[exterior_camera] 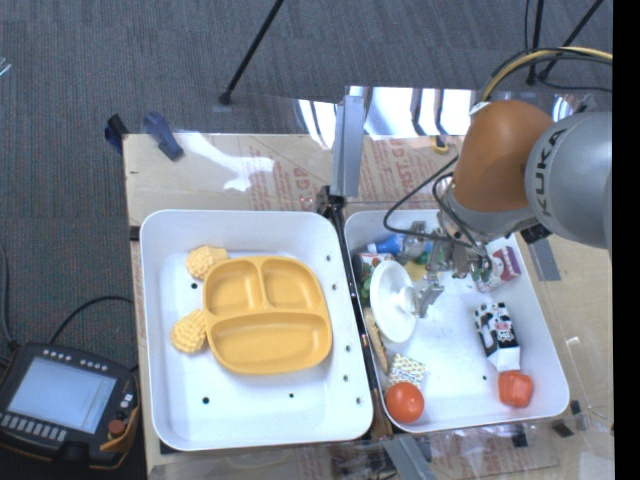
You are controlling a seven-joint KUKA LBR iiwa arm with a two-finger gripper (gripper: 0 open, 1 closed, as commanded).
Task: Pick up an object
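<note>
My gripper (446, 282) hangs over the back middle of the right bin (545, 333), open, with nothing between its fingers. Just to its left a white bowl (391, 303) leans on its side against the bin's left wall. A black-and-white carton (496, 330) lies to the gripper's right, toward the front. Behind the gripper, a red-and-white pack (508, 262) is partly hidden by the wrist. An orange ball (404, 402) and a red fruit (515, 389) rest along the front wall. A small patterned packet (407, 370) lies beside the ball.
The left bin (160, 368) holds a yellow divided plate (268, 313) and two yellow textured pieces (205, 260) (188, 333) at its left side. Blue and green small items (392, 247) crowd the right bin's back left corner. A teach pendant (65, 398) sits off the bench at lower left.
</note>
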